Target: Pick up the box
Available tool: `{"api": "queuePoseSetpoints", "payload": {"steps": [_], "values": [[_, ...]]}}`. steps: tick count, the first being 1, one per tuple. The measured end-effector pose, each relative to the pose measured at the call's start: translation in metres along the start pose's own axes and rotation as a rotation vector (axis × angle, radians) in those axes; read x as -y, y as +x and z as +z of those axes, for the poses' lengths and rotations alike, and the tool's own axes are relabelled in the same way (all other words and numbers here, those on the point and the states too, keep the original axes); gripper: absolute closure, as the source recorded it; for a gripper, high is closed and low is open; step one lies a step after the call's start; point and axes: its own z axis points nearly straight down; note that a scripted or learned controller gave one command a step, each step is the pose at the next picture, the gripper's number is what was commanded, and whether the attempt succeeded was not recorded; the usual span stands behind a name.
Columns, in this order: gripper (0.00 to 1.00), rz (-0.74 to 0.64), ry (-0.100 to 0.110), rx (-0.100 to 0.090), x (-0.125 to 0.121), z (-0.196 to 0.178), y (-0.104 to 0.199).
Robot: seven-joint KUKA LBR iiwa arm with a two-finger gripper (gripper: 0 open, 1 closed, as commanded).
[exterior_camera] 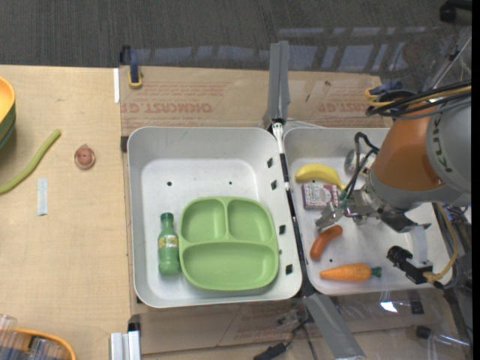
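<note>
The box [318, 194] is small, pink and white, and lies flat in the right bin [420, 289] near its left wall. It sits just below a yellow banana [319, 174]. My gripper [332, 217] hangs from the grey arm with the orange band [405, 160], low in the right bin. It is right at the box's lower right corner and just above a red sausage [325, 241]. Nothing is visibly held in it.
An orange carrot [349, 273] lies near the right bin's front edge. The left bin [150, 156] holds a green divided plate [227, 242] and a green bottle [169, 244]. The metal divider [283, 178] separates the bins.
</note>
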Motion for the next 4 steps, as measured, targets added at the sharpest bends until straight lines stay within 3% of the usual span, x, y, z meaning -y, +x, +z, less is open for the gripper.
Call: {"api": "queuePoseSetpoints", "payload": {"steps": [1,3,4], "values": [[0.00,0.246,0.000,0.001,-0.037,0.000,-0.001],[0.00,0.116,-0.001,0.002,-0.111,-0.001,-0.009],[1.00,0.113,-0.003,0.004,-0.112,-0.012,-0.010]]}}
